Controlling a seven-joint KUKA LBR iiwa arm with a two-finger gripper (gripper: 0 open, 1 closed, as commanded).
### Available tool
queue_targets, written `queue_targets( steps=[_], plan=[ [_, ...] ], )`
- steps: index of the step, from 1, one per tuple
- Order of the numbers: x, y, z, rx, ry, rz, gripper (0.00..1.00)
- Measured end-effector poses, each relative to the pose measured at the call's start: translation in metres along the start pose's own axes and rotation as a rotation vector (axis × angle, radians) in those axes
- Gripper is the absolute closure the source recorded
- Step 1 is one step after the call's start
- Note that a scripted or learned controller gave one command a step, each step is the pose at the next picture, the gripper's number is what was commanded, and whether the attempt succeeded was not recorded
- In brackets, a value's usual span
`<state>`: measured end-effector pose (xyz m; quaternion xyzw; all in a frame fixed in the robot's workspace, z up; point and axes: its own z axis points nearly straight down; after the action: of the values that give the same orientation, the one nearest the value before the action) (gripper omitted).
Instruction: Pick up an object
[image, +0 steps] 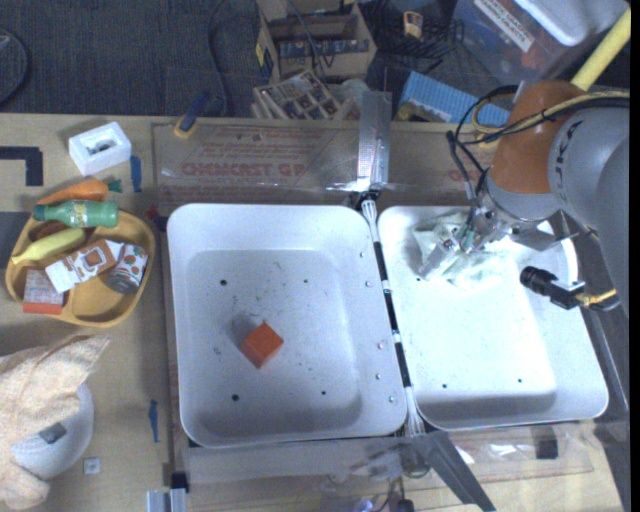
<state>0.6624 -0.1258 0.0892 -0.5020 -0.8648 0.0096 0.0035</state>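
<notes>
Claw (440, 262) low in right bin's (500, 400) far-left corner, state indeterminate; orange block (263, 344) lies leftward, left bin (200, 230).

Two shallow white plastic bins sit side by side on the wooden desk (120, 420), their inner rims touching. The left bin (190, 300) holds a small orange cube (263, 343) near its middle. The right bin (560, 390) holds a crumpled clear plastic wrapper (470, 262) in its far half, with the end effector (462, 245) down on it. Left of the bins a yellow bowl (100, 305) carries toy food, a small white box (100, 148) lies behind it, and a beige cloth (45, 385) lies before it.
</notes>
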Motion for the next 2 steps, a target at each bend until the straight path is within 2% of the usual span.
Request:
queue_targets(
  steps=[1,2],
  plan=[
    [0.0081,0.0058,-0.0001,-0.005,0.000,0.082,0.00],
    [0.0082,0.0060,-0.0001,-0.003,0.000,0.069,0.00]
  ],
)
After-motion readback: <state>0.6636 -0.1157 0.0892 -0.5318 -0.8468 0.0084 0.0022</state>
